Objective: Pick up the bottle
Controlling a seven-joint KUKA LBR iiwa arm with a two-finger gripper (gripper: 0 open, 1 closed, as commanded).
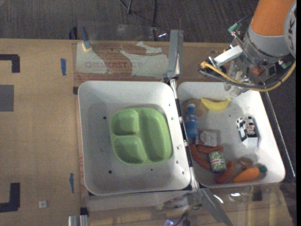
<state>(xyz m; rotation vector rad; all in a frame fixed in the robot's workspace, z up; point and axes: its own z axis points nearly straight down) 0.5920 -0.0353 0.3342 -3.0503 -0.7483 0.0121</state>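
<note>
- The small blue plastic bottle (190,122) lies at the right bin's (273,140) left wall, mid-frame.
- The fingers (237,74) hover upper right; I cannot tell their spread.
- They might bump that wall or grab the yellow banana (215,103) close by.

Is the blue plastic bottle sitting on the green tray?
No, the blue plastic bottle lies in the right white bin, while the green divided tray sits in the left one.

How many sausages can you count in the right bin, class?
3. Two sausages lie side by side left of the green can. A third lies below the can, beside the carrot. Others could be hidden underneath.
</note>
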